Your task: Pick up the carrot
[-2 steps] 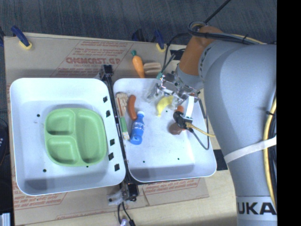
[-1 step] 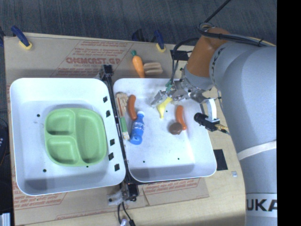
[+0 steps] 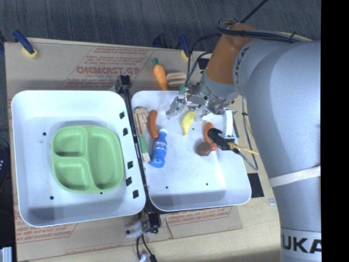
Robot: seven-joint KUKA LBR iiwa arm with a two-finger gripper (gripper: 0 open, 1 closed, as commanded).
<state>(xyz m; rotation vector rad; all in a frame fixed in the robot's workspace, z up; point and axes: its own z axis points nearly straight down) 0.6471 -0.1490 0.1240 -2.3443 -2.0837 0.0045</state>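
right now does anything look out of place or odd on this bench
Yes: the carrot lies outside both bins, on the cardboard just past the right bin's far rim, while the other items sit inside that bin. The gripper is over the bin, apart from the carrot.

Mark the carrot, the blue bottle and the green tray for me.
carrot [image 3: 160,76]: camera view, middle of its orange body, on the bench behind the right bin.
blue bottle [image 3: 159,149]: camera view, middle of the bottle, in the right bin.
green tray [image 3: 87,158]: camera view, central divider, in the left bin.
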